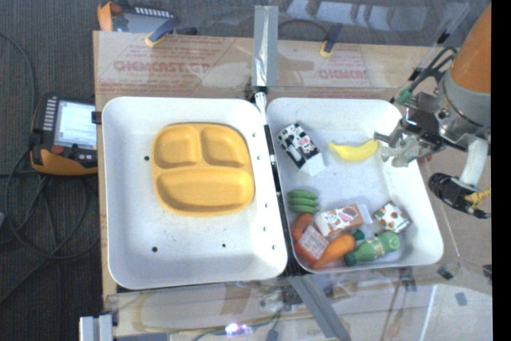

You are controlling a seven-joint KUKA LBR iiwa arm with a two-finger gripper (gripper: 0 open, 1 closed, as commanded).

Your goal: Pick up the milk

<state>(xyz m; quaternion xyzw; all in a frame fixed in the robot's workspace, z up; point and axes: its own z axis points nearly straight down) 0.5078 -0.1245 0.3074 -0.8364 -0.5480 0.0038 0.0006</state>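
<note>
The milk (299, 145) is a small carton with a black-and-white cow pattern, lying tilted in the upper left of the right bin (419, 204), close to the divider. My gripper (398, 149) hangs over the bin's upper right edge, well to the right of the milk. A yellow banana (353, 149) lies between the two, its right tip close to the gripper. Nothing shows between the gripper and the milk carton besides that banana.
The left bin (128, 196) holds a yellow divided tray (203, 168). The right bin's lower part has green beans (303, 200), a carrot (334, 249), small snack packs (339, 217), a little carton (391, 217) and a green vegetable (375, 246). A handheld pendant (68, 133) lies left of the bench.
</note>
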